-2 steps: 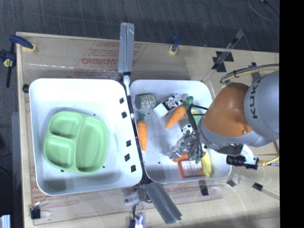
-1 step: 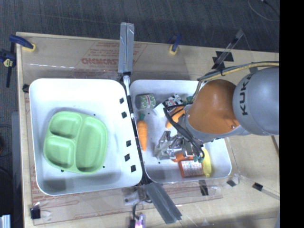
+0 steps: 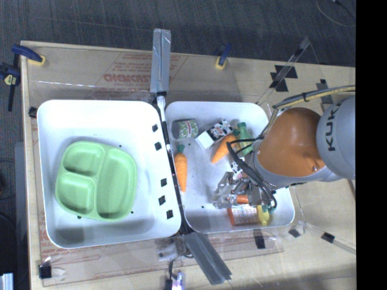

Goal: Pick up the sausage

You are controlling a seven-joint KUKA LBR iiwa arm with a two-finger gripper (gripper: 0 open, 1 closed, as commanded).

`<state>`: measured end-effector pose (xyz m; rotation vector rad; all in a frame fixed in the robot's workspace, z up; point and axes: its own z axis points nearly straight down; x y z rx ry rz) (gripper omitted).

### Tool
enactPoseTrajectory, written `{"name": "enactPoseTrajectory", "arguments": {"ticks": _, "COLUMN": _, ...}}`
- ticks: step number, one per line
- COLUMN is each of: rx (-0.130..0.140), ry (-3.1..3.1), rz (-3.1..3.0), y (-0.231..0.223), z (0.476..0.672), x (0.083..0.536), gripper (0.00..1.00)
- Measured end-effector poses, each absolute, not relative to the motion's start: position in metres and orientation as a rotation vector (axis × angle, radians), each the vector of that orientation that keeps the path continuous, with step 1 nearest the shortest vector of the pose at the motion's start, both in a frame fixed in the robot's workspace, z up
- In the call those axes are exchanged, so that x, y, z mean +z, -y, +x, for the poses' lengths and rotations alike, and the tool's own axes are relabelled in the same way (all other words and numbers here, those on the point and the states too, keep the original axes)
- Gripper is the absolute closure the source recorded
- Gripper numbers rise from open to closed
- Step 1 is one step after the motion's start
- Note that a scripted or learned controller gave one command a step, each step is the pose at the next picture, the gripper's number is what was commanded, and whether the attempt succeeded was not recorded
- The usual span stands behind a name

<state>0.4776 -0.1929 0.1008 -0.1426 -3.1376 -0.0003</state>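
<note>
My gripper is low in the right bin, near its front right part, with the orange-banded wrist above it. A short reddish-brown piece, apparently the sausage, lies right against the gripper's lower side and is partly hidden by it. I cannot make out whether it is between the gripper's tips or just beside them.
An orange-red packet and a yellow item lie at the bin's front wall. A carrot, a second orange piece, a small can, a black-and-white toy and a green bottle are farther back. The left bin holds a green divided plate.
</note>
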Motion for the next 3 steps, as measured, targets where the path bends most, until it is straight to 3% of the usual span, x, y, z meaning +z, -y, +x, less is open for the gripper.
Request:
{"name": "enactPoseTrajectory", "arguments": {"ticks": 1, "rx": 0.000, "ry": 3.137, "rz": -0.198, "y": 0.182, "z": 0.499, "x": 0.092, "gripper": 1.00}}
{"name": "enactPoseTrajectory", "arguments": {"ticks": 2, "rx": 0.003, "ry": 3.134, "rz": 0.268, "y": 0.203, "z": 0.478, "x": 0.168, "gripper": 1.00}}
{"name": "enactPoseTrajectory", "arguments": {"ticks": 3, "rx": 0.002, "ry": 3.133, "rz": 0.268, "y": 0.203, "z": 0.478, "x": 0.168, "gripper": 0.00}}
